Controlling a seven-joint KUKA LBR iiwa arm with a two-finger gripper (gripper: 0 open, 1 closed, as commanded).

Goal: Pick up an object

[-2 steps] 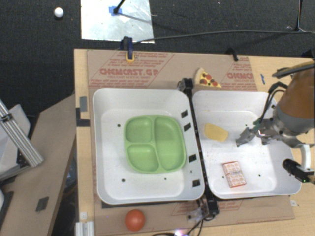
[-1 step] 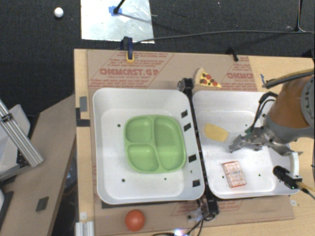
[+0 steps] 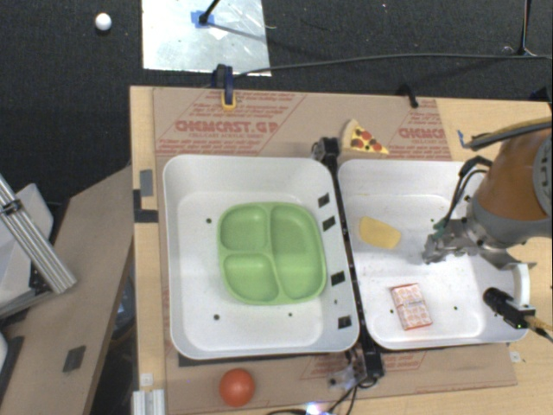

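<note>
In the right bin (image 3: 380, 180) lie a flat yellow piece (image 3: 379, 233) near the middle left and a small pink-and-white packet (image 3: 410, 306) toward the front. My gripper (image 3: 434, 251) hangs low over the bin floor, right of the yellow piece and above the packet, touching neither as far as I can see. Its tips are small and dark against the arm. A green divided plate (image 3: 271, 252) rests in the left bin (image 3: 190, 180).
A toy pizza slice (image 3: 364, 138) lies on the bench behind the bins. A red ball (image 3: 237, 386) sits in front of the left bin. The grey arm with its orange band (image 3: 518, 180) covers the right bin's right side. A black divider (image 3: 339, 232) separates the bins.
</note>
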